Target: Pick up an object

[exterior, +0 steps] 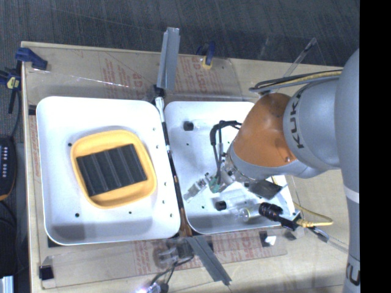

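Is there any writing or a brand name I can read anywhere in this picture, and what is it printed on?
"KUKA", in dark letters running up the grey arm, just beside its orange band.
Faint reddish printing on the bench around the bins: too blurred to read.
Small markings on the dark device at the left edge: too small to read.

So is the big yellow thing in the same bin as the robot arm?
No, the yellow tray with dark slats lies in the left bin, while the arm reaches into the right bin.
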